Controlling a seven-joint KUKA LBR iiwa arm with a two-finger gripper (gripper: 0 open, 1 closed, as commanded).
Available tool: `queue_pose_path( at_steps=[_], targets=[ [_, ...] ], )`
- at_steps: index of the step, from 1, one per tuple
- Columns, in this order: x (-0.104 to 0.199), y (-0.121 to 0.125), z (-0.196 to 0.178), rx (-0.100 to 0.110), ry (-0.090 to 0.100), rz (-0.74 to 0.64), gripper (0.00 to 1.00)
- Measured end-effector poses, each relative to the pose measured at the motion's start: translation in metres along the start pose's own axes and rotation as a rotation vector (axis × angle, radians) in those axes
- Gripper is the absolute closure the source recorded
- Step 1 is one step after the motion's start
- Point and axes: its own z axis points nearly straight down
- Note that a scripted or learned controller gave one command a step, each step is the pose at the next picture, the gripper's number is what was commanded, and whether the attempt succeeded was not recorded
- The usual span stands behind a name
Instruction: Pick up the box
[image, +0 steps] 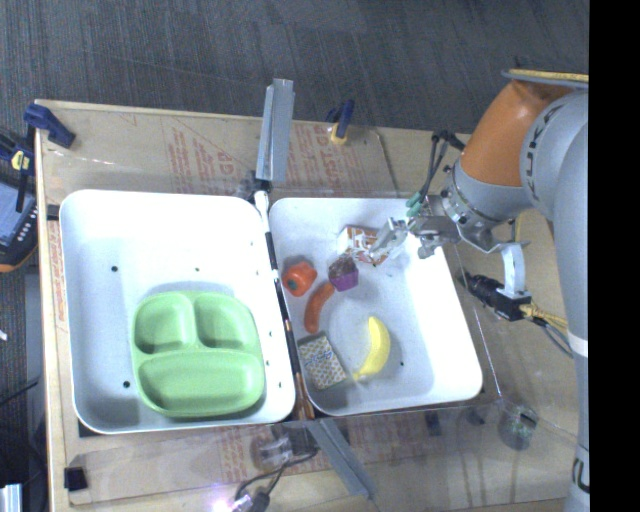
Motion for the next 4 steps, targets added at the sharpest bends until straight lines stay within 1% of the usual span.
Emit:
queue_pose_path(
  at_steps=[1,2,3,4],
  targets=[
    [0.048,-0.007,0.119,0.000,0.000,-0.155,0.00],
    [0.041,0.035,0.117,-0.004,-0.001,-0.212,0.00],
    [0.050,-0.006,0.118,0.000,-0.001,-0.213,0.00],
    [0.073,0.027,0.118,-0.004,-0.001,-0.270,0.00]
  ],
)
